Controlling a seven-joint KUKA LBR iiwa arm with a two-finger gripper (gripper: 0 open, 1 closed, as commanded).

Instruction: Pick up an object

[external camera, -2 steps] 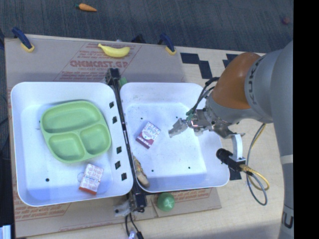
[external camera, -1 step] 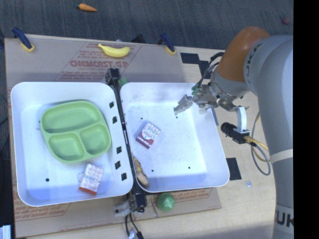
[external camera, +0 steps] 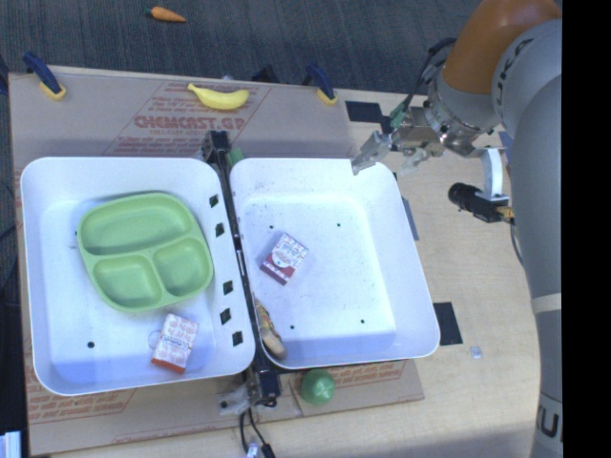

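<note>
A small red and white box [external camera: 284, 258] lies tilted in the left half of the right bin [external camera: 382, 256]. A tan, peanut-like piece [external camera: 269, 336] rests against that bin's front left corner. In the left bin [external camera: 43, 256] sit a green divided plate [external camera: 145, 250] and a second red and white box [external camera: 174, 342] near the front. My gripper [external camera: 387, 156] hangs over the right bin's back right corner, well away from both boxes. It is open, with nothing between its fingers.
A yellow banana [external camera: 220, 95] lies on the cardboard behind the bins. A green ball [external camera: 318, 386] sits in front of the right bin. An orange carrot [external camera: 168, 13] lies on the dark floor. Blue clamps [external camera: 44, 76] hold the cardboard's back edge.
</note>
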